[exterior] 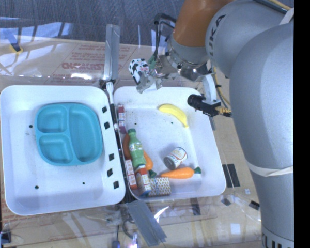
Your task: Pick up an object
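I count two white bins (pixel 20 138), one blue divided plate (pixel 68 134), one banana (pixel 174 113), one carrot (pixel 177 173), one can (pixel 175 157), one green bottle (pixel 136 149), and one black-and-white toy (pixel 138 67).

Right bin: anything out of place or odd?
One thing: a black-and-white spotted object sits at the right bin's far rim, outside it, beside the gripper. Inside, the banana, can, carrot and green bottle lie loose, nothing spilled.
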`<state>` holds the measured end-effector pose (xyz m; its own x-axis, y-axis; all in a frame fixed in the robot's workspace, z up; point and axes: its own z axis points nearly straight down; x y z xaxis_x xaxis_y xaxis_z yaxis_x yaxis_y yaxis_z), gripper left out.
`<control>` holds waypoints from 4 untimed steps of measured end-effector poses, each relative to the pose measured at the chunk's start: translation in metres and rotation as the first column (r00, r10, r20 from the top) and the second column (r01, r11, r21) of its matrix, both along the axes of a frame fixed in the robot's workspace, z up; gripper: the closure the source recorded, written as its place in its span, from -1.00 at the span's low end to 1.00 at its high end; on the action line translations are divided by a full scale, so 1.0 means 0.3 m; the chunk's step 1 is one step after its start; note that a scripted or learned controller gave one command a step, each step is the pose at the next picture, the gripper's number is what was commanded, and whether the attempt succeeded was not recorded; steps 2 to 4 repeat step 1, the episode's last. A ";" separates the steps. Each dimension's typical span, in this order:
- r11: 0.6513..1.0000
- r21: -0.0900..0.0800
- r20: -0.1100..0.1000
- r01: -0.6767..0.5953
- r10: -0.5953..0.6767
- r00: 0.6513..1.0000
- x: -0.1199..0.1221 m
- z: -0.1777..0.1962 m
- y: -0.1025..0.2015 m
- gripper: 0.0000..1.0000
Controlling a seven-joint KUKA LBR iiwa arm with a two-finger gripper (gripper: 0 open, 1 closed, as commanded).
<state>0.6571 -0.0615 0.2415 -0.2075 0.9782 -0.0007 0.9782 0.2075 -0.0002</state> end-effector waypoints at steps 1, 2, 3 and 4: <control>1.000 0.001 -0.003 -0.007 0.007 1.000 -0.294 0.045 0.109 1.00; 1.000 0.001 -0.003 -0.007 0.007 1.000 -0.294 0.045 0.109 1.00; 1.000 0.001 -0.003 -0.007 0.007 1.000 -0.294 0.045 0.109 1.00; 1.000 0.001 -0.003 -0.007 0.007 1.000 -0.294 0.045 0.109 1.00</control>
